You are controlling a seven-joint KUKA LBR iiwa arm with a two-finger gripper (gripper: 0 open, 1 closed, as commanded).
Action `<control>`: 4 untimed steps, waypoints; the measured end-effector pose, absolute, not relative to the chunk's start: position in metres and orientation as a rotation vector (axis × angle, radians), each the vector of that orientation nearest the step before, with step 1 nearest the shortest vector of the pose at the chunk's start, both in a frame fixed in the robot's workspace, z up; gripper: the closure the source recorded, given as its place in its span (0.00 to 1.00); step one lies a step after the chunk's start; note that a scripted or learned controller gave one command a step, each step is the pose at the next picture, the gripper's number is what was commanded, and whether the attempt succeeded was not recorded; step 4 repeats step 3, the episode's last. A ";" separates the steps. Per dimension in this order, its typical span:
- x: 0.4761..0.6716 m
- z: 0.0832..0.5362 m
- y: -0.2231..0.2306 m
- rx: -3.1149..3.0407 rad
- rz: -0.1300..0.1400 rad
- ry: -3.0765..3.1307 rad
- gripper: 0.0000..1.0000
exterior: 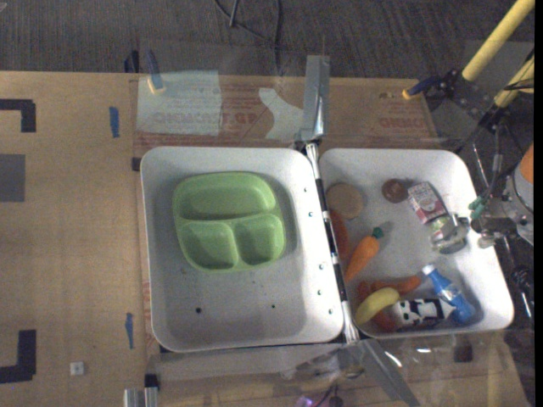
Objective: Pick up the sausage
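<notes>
The sausage (pixel 339 234), a reddish-brown stick, lies along the left wall of the right bin (pixel 482 271), just left of an orange carrot (pixel 362 257). My gripper (pixel 490 220) hangs at the bin's right rim, far to the right of the sausage, beside a clear bottle (pixel 446 232). Nothing shows in its grasp.
The right bin also holds a tan round cookie (pixel 345 199), a brown disc (pixel 394 190), a pink carton (pixel 423 201), a blue bottle (pixel 446 293), a banana (pixel 377 304), a red-orange piece (pixel 397 287) and a cow-patterned item (pixel 419 312). A green divided plate (pixel 229 220) sits in the left bin (pixel 246 316).
</notes>
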State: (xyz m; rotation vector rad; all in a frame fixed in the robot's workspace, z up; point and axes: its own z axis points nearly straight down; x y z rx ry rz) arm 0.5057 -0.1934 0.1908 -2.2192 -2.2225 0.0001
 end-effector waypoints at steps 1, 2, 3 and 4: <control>0.481 0.086 -0.146 -2.029 -0.006 -2.404 0.00; 0.482 0.097 -0.148 -2.038 -0.008 -2.403 1.00; 0.491 0.135 -0.156 -1.868 -0.002 -2.529 1.00; 0.491 0.135 -0.156 -1.868 -0.002 -2.529 1.00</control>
